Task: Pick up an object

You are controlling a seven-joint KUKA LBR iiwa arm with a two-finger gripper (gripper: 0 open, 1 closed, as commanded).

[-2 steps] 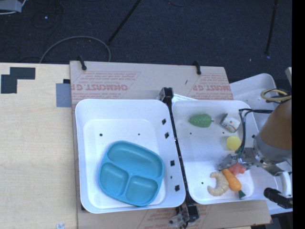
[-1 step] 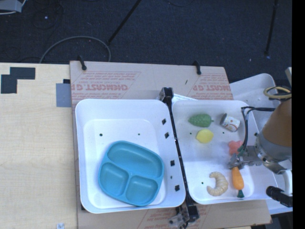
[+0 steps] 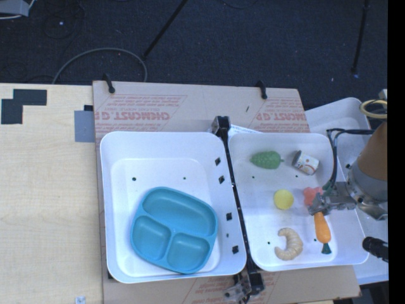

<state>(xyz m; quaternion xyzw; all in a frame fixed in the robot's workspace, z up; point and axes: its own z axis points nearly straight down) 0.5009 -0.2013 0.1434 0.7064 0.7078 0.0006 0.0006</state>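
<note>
- The pincer (image 3: 320,206) sits low over the right bin (image 3: 342,258), near that bin's right wall, with the grey arm (image 3: 373,170) coming in from the right edge.
- How wide it stands cannot be told; its tips are lost in dark metal and blur.
- An orange carrot (image 3: 323,228) with a green end lies just below the pincer, its top touching or nearly touching the tips; it cannot be told whether it is gripped.
- A red-pink piece (image 3: 310,195) sits right against the pincer's left side, partly covered by it.
- A yellow ball (image 3: 283,199) rests to the pincer's left, a little apart.
- A tan croissant-shaped thing (image 3: 290,244) lies down and to the left, near the bin's front wall.
- A green leafy thing (image 3: 266,160) and a small white cup-like thing (image 3: 305,163) on its side lie above the pincer, toward the far wall.
- Well to the left, across the black divider (image 3: 231,195), the left bin (image 3: 120,157) holds a blue sectioned plate (image 3: 174,230).
- Both bins rest on cardboard (image 3: 190,109) over the wooden surface (image 3: 44,201).
</note>
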